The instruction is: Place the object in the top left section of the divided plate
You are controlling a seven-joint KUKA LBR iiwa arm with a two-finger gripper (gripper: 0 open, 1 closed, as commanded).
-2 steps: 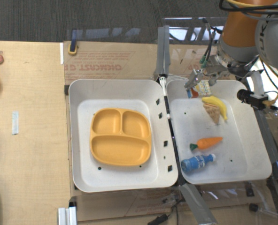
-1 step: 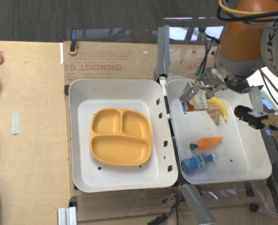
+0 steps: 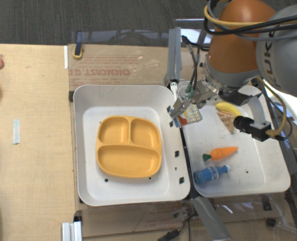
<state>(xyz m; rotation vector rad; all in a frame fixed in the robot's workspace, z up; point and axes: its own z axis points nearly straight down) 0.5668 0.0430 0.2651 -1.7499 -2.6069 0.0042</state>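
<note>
A yellow divided plate (image 3: 129,146) lies in the left white bin (image 3: 88,174). It has two small sections at the back and one long section at the front, and nothing lies in any of them. My gripper (image 3: 178,113) hangs over the wall between the two bins, to the right of the plate's back edge. A small white printed packet (image 3: 191,114) sits right at the gripper, and I cannot tell whether it is held. In the right bin (image 3: 269,179) lie an orange carrot (image 3: 223,153), a blue bottle (image 3: 210,173) and a yellow banana (image 3: 230,108).
A tan wedge-shaped object (image 3: 227,119) lies beside the banana. The arm's grey and orange body (image 3: 244,29) and its cables overhang the back of the right bin. Flat cardboard (image 3: 118,67) lies behind the left bin, and a wooden table (image 3: 28,134) stretches to the left.
</note>
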